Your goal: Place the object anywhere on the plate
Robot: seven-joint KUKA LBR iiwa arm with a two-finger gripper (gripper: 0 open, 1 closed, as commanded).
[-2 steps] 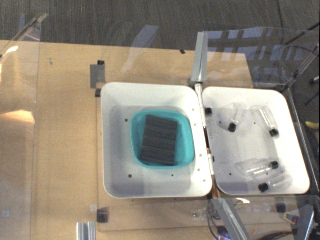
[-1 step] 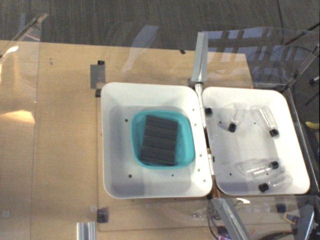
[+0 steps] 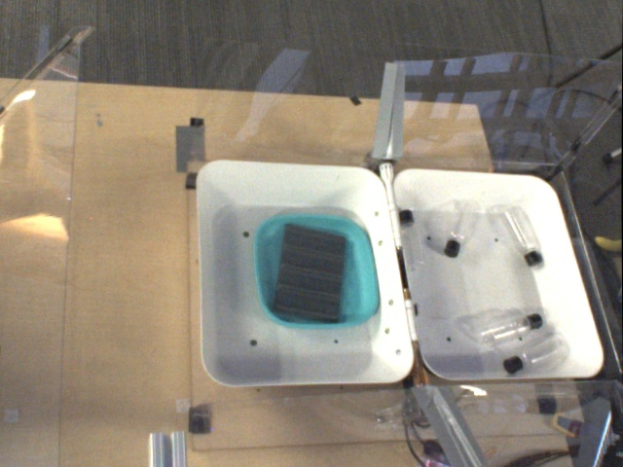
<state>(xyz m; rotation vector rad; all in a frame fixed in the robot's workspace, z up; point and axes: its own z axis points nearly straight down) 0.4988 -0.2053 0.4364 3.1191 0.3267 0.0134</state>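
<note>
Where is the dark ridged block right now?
The dark ridged block lies on the teal plate in the left bin, left of the divider.

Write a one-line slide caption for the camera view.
A dark ridged block lies on a teal plate in the left bin; clear black-capped tubes lie scattered in the right bin.

Arm pose, wrist angle and gripper state: can't call any of them from where I'm standing. No readable joint or finger position at this moment.
</note>
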